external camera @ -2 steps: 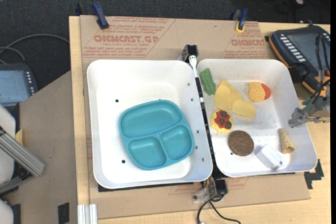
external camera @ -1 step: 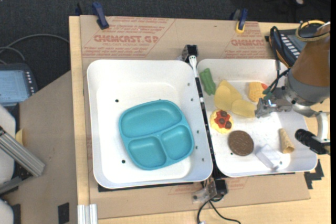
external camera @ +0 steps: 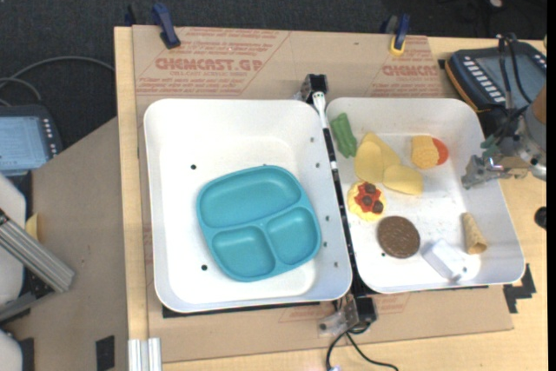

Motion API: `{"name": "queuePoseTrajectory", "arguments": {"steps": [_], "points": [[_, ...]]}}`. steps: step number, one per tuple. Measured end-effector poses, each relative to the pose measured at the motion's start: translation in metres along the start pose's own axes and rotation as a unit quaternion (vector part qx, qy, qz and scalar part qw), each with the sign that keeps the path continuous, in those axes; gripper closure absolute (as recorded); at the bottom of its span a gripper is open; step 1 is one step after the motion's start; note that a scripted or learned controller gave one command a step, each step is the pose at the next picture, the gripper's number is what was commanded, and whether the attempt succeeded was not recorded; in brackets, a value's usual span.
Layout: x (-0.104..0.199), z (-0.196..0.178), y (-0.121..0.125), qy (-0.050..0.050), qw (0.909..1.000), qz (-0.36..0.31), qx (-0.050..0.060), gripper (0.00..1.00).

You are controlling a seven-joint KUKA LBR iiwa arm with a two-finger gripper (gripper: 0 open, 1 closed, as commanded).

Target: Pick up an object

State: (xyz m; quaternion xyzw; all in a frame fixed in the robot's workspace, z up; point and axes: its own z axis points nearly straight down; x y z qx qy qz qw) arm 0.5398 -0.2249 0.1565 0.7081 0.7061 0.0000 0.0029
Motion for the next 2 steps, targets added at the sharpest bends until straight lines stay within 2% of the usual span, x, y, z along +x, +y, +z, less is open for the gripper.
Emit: {"name": "queuePoseTrajectory", "arguments": {"steps": [1, 2], "points": [[0.003, 0.073, 0.129, 0.000, 1.0000, -0.005, -0.005, 1.00], [0.002, 0.060, 0.124, 0.000, 1.0000, -0.003, -0.001, 1.00]]}}
